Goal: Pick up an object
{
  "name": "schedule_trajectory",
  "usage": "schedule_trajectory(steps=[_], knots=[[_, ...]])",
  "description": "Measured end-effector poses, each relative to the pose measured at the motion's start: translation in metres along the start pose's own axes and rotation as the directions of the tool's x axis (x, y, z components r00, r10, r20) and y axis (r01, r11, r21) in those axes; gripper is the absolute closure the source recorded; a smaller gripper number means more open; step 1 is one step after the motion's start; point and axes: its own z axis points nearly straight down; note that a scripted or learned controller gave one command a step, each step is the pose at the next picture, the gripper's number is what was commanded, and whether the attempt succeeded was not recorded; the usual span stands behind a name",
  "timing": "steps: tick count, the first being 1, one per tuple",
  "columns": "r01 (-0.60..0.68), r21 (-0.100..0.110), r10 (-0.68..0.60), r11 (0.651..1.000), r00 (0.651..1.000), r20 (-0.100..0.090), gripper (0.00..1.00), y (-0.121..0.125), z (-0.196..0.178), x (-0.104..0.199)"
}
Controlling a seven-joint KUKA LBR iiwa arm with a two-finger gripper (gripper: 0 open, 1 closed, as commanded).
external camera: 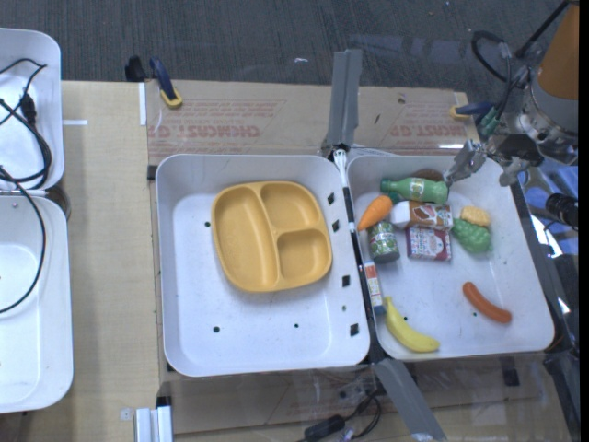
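Note:
My gripper [483, 168] hangs over the back edge of the right bin [525, 339], with its fingers spread open and nothing between them. Just left of and below it lies a green bottle [416, 190]. Below that cluster an orange carrot [375, 212], a small green jar [384, 243], a red packet [429, 244], a yellow corn piece [475, 216] and a green leafy toy [471, 236]. Further forward lie a red sausage [486, 303] and a banana [409, 331].
The left bin [184, 330] holds a yellow divided plate [271, 235]. A grey post [344, 99] stands behind the seam between the bins. Cables [492, 53] trail behind the wrist. Bare floor shows in the right bin's front right.

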Motion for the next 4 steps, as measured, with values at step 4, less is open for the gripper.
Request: schedule_trajectory(steps=[4], knots=[[0.371, -0.004, -0.371, 0.929, 0.929, 0.003, 0.00, 0.016, 0.193, -0.048]])
